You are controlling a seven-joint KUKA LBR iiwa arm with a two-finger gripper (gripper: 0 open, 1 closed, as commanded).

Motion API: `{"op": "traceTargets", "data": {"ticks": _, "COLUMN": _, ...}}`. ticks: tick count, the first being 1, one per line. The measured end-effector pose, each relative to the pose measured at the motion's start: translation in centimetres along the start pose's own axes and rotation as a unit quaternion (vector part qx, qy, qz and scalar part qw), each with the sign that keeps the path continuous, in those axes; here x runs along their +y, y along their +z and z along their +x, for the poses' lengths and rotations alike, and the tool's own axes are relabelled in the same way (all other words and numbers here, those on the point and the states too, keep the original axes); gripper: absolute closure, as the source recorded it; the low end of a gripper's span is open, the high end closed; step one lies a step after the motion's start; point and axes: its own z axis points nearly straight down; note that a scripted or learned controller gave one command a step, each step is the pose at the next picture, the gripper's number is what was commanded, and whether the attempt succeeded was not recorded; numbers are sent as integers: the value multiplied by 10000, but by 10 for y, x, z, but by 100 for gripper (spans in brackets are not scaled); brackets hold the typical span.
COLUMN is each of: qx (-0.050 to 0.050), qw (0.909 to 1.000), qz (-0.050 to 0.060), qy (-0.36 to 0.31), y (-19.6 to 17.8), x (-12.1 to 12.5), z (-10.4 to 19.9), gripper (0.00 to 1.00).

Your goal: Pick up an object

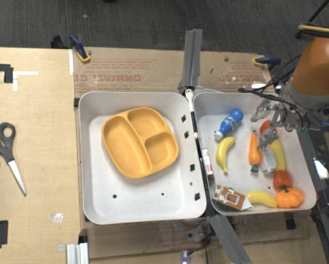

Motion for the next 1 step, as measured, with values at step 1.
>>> {"op": "traceTargets", "data": {"ticks": 1, "qx": -28, "qw": 10000, "qz": 4, "qy": -43, "y": 6, "x": 11, "z": 35, "gripper": 0}}
